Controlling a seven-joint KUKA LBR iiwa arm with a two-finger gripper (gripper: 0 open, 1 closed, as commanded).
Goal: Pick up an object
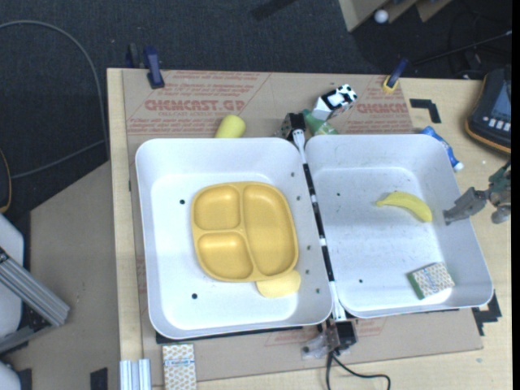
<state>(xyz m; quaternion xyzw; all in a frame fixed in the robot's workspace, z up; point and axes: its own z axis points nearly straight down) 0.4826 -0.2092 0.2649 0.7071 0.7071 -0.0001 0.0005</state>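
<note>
A yellow banana lies in the right bin, right of its middle. A small green-and-tan patterned sponge rests near that bin's front right corner. The left bin holds a yellow divided plate, with a pale yellow piece poking out from under its front edge. My gripper hangs over the right bin's right rim, a short way right of the banana and apart from it. Nothing shows in its grasp.
On the cardboard behind the bins sit a yellow object and a black-and-white toy. Blue clamps grip the far edge. A blue item lies at the right bin's far right corner. A dark device sits at far right.
</note>
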